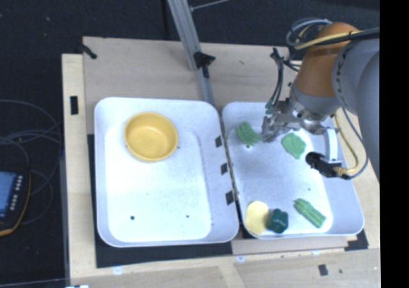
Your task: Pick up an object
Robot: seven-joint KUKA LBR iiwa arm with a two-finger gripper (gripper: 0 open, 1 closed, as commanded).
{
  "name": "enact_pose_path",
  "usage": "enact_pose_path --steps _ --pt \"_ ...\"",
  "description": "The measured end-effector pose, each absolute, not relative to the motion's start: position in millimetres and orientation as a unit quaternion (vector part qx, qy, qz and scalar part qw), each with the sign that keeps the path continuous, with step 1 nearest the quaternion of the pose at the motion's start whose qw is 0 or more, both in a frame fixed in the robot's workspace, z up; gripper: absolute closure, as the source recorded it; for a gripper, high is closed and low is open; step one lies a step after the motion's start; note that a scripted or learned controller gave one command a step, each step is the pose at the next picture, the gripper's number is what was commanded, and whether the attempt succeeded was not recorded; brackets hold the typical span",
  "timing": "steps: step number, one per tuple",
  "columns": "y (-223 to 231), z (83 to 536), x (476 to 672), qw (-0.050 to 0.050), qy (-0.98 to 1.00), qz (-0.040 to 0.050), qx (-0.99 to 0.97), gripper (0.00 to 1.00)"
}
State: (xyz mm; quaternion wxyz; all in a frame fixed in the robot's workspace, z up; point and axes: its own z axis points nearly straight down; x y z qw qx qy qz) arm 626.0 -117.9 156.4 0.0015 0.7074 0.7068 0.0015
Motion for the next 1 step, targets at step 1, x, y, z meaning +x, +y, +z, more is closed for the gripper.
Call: enact_pose_path --steps 1 --pt "-128.0 207.9 629.4 0.002 0.707 0.0018 0.707 1.00"
